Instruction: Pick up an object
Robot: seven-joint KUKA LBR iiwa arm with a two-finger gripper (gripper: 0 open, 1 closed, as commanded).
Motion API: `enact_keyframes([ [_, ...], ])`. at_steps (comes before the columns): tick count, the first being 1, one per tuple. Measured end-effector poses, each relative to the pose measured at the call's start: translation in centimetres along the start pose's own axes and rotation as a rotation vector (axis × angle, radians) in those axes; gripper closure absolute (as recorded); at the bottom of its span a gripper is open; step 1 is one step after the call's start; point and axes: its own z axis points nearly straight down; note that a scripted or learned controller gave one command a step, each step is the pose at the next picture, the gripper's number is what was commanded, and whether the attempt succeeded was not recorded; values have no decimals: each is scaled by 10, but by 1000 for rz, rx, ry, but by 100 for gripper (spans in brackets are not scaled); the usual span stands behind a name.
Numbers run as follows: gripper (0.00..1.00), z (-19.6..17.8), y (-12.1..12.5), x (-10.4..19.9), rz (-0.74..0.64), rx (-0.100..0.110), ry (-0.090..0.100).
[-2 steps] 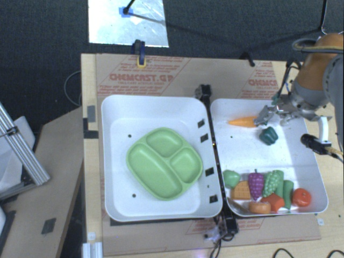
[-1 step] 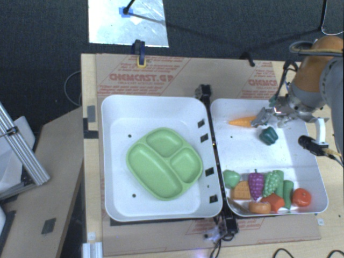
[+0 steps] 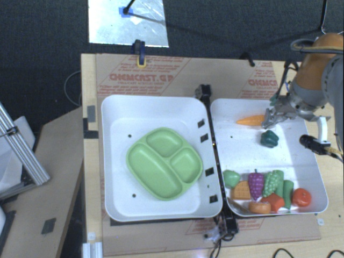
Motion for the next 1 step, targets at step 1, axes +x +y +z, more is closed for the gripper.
enact_keyframes([
  [1,100,-63,-3,-1,7,-28,-15],
])
